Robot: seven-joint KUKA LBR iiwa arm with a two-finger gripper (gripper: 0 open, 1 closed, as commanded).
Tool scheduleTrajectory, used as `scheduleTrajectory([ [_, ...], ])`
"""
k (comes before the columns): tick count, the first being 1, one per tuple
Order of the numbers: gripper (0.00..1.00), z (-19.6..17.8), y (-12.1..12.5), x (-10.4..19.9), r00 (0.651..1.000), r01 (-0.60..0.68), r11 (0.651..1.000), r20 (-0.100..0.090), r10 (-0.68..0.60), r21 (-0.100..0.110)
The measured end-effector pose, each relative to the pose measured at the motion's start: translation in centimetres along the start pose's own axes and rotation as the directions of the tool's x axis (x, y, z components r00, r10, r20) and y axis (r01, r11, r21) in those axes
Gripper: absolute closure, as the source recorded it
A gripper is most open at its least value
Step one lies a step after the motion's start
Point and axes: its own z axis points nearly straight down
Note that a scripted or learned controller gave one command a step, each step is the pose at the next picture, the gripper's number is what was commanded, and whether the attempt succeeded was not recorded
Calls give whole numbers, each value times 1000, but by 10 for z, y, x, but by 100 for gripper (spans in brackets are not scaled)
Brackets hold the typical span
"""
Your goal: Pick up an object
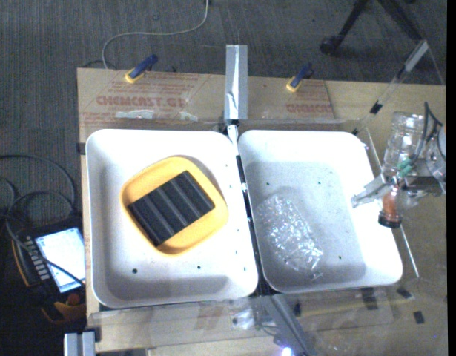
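A yellow, rounded-square object [176,203] with a black ribbed top lies flat in the left bin [109,273], a little left of its middle. In the right bin [302,154] a crumpled clear plastic piece [288,233] rests near the front. My gripper [394,190] shows faintly over the right bin's right rim, well to the right of the plastic piece and apart from both objects. Nothing is seen held in it.
The bins meet at a central divider [242,191]. A grey metal post [236,80] stands behind them on the brown bench top, with two blue-and-yellow clamps [141,68] at the back edge. Cables and a small device [53,254] lie on the floor at left.
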Motion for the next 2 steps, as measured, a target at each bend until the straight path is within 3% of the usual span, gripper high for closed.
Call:
scheduleTrajectory([
  [1,0,128,-1,43,983,186,983,-1,-186,1],
  [2,0,183,29,3,970,242,970,5,-242,-15],
])
